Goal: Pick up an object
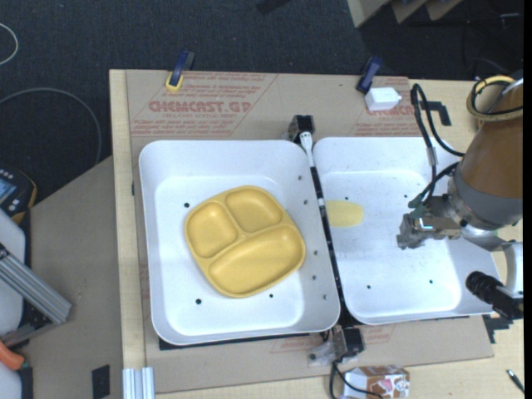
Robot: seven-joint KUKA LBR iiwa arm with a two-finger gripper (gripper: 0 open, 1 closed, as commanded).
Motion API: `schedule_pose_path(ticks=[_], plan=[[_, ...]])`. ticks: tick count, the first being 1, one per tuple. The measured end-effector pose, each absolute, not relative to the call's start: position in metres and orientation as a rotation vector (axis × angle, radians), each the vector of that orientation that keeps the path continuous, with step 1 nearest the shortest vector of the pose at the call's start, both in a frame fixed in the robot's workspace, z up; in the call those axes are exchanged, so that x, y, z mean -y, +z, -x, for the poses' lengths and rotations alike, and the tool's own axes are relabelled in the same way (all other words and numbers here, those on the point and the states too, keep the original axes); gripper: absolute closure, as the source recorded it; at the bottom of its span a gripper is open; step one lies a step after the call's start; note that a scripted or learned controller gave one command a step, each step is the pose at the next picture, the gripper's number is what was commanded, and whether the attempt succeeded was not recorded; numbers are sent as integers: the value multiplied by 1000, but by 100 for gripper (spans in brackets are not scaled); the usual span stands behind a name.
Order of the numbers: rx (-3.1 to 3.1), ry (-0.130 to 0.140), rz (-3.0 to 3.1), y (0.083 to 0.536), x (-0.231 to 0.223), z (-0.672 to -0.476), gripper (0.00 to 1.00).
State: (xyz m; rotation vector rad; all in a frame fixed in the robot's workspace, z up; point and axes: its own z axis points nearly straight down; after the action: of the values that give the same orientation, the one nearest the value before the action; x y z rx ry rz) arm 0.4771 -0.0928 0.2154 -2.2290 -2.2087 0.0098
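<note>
Your jaws (409,235), whose opening you cannot tell, hover over the right bin (391,302); centre them above the small yellow piece (344,214) before descending.

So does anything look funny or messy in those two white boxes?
Nothing looks spilled or broken. The yellow divided plate lies a bit crooked in the left bin, turned against its walls. A small yellow piece sits by the right bin's left wall. The hand hangs over that bin.

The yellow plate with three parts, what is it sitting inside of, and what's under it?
The yellow plate lies inside the left white bin. The bin's floor shows around it. Whatever is directly beneath the plate is covered.
</note>
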Motion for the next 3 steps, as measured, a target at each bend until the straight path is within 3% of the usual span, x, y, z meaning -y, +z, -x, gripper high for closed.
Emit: schedule_pose_path(ticks=[1,2,3], plan=[[2226,2,2205,182,-3,-478,100],[2238,-24,2213,315,-78,-481,100],[2232,-13,2215,373,-129,-480,100]])
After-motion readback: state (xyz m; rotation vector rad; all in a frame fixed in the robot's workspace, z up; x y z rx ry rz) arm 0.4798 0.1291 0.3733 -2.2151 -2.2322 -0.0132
